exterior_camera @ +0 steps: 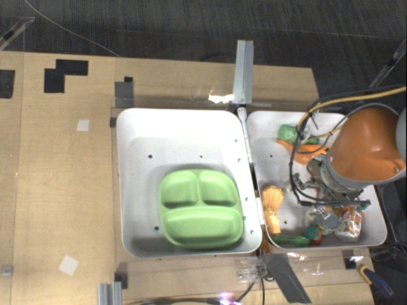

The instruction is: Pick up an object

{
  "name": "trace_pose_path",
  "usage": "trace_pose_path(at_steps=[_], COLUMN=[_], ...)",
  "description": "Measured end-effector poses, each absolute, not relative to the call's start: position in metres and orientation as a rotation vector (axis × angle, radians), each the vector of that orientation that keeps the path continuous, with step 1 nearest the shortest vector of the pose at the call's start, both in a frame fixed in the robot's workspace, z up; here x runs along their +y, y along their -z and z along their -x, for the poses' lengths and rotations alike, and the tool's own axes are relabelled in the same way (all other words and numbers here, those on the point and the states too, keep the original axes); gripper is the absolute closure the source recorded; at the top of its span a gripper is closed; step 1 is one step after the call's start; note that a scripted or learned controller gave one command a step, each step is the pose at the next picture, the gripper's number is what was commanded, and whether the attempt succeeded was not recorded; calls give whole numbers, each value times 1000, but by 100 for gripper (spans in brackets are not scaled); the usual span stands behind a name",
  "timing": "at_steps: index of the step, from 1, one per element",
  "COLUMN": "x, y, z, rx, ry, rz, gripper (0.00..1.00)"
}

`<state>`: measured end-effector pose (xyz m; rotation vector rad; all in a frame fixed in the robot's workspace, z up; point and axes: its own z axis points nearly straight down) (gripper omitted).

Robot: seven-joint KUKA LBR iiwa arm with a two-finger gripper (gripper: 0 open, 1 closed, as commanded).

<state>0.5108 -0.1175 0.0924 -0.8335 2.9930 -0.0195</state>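
White plastic made up the two bins: the left bin [133,170] held a green divided tray [201,208], lying flat toward its near edge, and the right bin [264,138] held the small clutter meant for picking. Over that right bin hung the arm [369,146], its orange band hiding much of the floor below, and the gripper [325,218] sat low among the objects, probably lowered for a grasp. Wrist and cables blocked the tool's tip, so its state could not be told. Beside it lay a yellow toy [273,207], a green piece [287,133] with an orange one [305,149], and a half-covered packet [351,223], perhaps a snack wrapper.
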Motion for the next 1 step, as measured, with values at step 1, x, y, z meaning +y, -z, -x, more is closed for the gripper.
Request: trace_pose_path(at_steps=[1], x=[-93], y=[-89], z=[-613], rx=[2768], ry=[7], rz=[1457], gripper=[0])
